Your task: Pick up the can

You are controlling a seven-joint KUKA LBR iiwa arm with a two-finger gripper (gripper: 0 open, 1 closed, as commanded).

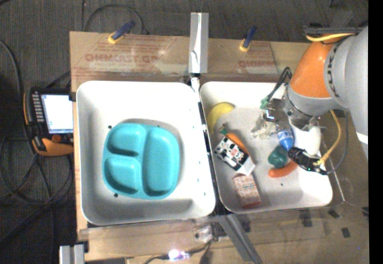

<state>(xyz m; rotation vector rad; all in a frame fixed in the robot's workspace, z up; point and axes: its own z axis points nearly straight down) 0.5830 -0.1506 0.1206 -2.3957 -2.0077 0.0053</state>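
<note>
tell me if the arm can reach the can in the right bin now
Probably yes: the can lies uncovered near the right bin's front wall. The gripper hangs over the same bin; only the black-and-white box crowds one side.

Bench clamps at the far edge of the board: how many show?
2: one blue-handled clamp above the left bin, one above the right bin. Others may be hidden.

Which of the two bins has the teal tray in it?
The left bin; the divided teal tray lies alone in it, while the right bin holds small items.
</note>
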